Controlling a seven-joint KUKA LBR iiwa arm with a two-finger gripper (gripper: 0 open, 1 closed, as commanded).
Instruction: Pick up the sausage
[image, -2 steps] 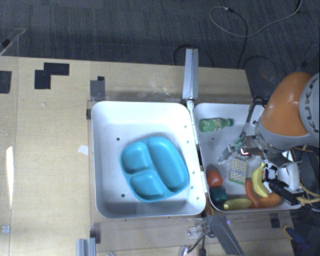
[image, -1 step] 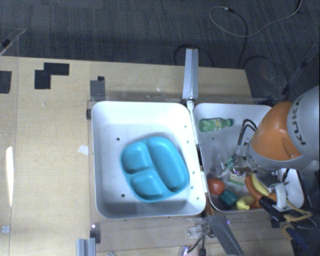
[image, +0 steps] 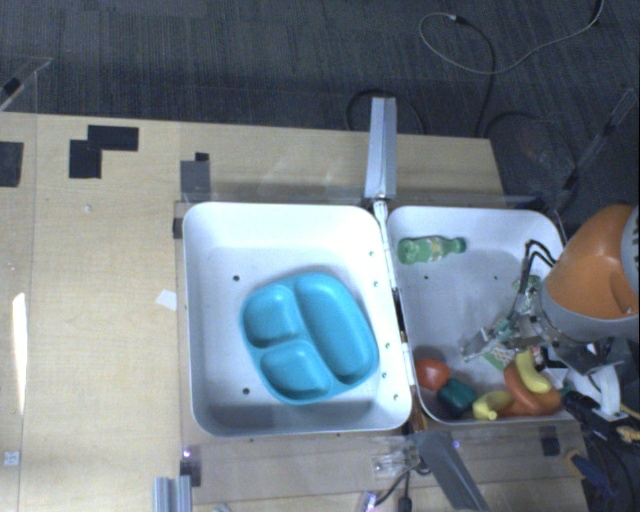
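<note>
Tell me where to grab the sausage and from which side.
Grip the sausage across its narrow middle, coming straight down from above. It lies flat and curved near the right bin's front wall, with a banana lying over it, so side approaches look blocked. The tool hovers just left.

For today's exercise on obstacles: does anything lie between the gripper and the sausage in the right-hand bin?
The gripper sits low in the right bin, just left of the orange-brown sausage. A yellow banana lies across the sausage's top, so it partly covers it. The tomato and dark green piece lie further left, out of the way.
</note>
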